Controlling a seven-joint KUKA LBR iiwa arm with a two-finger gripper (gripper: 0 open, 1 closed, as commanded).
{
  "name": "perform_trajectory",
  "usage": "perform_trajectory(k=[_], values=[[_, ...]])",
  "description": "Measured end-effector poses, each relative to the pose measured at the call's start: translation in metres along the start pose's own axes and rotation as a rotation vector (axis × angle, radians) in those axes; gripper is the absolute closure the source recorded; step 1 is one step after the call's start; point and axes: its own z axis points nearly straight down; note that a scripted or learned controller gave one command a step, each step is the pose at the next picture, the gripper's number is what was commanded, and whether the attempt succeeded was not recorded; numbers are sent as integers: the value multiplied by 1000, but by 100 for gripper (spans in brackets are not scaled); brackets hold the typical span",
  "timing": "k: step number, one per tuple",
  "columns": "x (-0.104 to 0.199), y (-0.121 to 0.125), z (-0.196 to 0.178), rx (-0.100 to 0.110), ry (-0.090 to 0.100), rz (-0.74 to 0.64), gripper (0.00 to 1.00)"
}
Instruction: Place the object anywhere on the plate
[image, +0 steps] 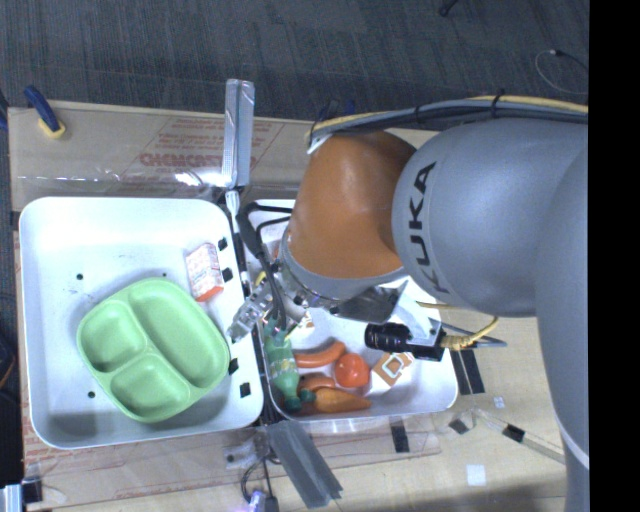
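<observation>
Two white bins, my grey arm (470, 220) covering most of the right one.
Green three-section plate (152, 347) and small orange-white carton (203, 270) sit left; gripper (268, 312) over green bottle (281, 368), tomato (351, 370), carrot (338, 401) — grip unreadable.

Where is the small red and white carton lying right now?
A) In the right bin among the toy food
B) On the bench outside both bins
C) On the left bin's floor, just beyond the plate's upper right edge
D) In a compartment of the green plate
C: the small carton lies on the white floor of the left bin, beside the upper right edge of the green plate, not in any compartment.
</observation>
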Motion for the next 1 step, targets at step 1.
perform_trajectory(k=[1], values=[[36, 40, 86, 5, 4, -16, 100]])
